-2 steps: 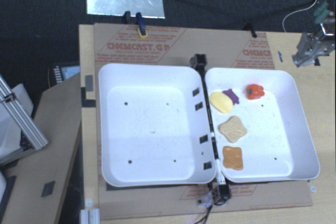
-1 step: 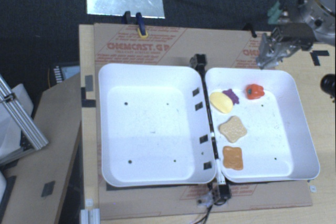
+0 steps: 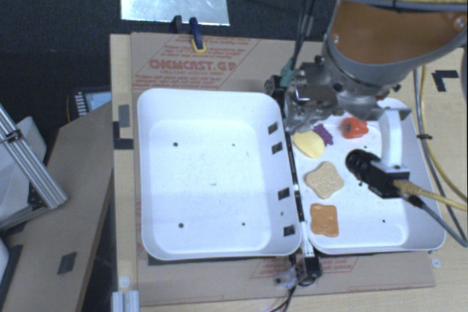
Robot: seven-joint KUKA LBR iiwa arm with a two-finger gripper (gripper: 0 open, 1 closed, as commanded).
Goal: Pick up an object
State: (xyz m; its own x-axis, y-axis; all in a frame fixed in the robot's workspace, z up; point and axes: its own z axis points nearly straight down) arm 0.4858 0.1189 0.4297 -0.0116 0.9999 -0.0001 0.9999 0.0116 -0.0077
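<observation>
- In the right bin (image 3: 420,226) I see several small objects, any of which could be the one to pick: a pale yellow rounded piece (image 3: 308,145), a small purple piece (image 3: 323,133), a red-orange piece (image 3: 355,128), a tan piece shaped like a bread slice (image 3: 325,180), and an orange-brown square piece (image 3: 325,220).
- The yellow piece lies near the inner wall of the right bin, at its far part. Its long axis goes from lower left to upper right in my view, and the upper right end meets the purple piece, which seems to touch it.
- The purple piece is narrow, and its long axis goes from upper left to lower right.
- The tan piece lies just below the yellow one, apart from it. The orange-brown square lies below the tan one, near the front wall, with its edges almost parallel to the bin walls.
- The red-orange piece is to the right of the purple one, close under the arm.
- The gripper (image 3: 306,107) is at the far inner corner of the right bin, just above the yellow and purple pieces. The wrist hides its tips, so I cannot tell how they stand.
- The left bin (image 3: 150,179) is beside the right one, and their walls touch.
</observation>
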